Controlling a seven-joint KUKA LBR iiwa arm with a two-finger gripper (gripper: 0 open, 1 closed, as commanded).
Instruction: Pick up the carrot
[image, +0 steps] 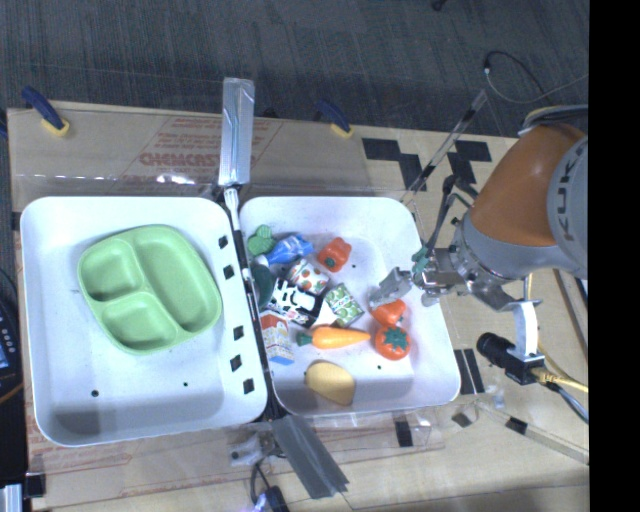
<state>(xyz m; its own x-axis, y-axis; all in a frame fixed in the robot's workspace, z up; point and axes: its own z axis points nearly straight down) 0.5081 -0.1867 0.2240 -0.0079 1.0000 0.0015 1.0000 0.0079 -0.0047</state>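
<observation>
The carrot (340, 338), orange with a pointed right end, lies flat near the front of the right bin (432, 352). It rests between a small carton (278, 340) and a red tomato-like toy (392, 343). My gripper (393, 288) hangs over the bin's right side, up and to the right of the carrot and apart from it. It sits just above an orange-red toy (390, 312). The view shows nothing of the carrot in the gripper.
The right bin also holds a red pepper (337, 254), a blue item (291, 246), a green item (262, 240), a cow-patterned carton (296, 291), a green packet (343, 305) and a yellow potato-like toy (330, 382). A green divided plate (150, 285) fills the left bin (60, 400).
</observation>
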